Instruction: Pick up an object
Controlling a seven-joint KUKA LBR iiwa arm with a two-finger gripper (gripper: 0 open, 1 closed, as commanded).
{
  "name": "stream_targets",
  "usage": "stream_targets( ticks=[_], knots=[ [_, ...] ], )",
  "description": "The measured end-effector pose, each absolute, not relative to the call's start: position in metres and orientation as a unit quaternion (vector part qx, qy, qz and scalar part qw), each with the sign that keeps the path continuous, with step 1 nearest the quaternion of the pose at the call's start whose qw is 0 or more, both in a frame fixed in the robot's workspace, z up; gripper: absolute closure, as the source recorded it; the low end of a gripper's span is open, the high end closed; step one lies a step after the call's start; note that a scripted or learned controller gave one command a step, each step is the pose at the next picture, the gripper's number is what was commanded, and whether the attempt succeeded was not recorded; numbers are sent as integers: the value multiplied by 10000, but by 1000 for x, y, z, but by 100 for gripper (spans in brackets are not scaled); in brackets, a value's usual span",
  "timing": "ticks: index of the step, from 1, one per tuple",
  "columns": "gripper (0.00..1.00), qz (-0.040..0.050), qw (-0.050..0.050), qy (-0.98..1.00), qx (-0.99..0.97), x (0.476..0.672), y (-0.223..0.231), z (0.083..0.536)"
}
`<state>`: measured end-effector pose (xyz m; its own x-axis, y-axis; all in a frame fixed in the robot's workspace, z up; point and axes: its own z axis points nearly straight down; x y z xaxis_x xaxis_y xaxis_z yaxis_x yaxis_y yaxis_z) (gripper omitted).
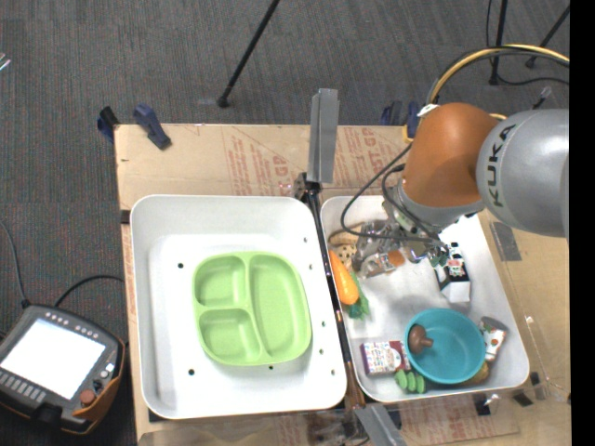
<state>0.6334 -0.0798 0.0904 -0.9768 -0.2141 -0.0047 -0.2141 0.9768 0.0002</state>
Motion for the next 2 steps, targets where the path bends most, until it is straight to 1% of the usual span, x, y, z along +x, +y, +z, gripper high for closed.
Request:
stream_targets(
  ticks=[1,2],
  knots=[
    [100,3,18,9998,-220,552,-102,90],
    [0,4,15,9997,-227,552,-101,89]
  ],
)
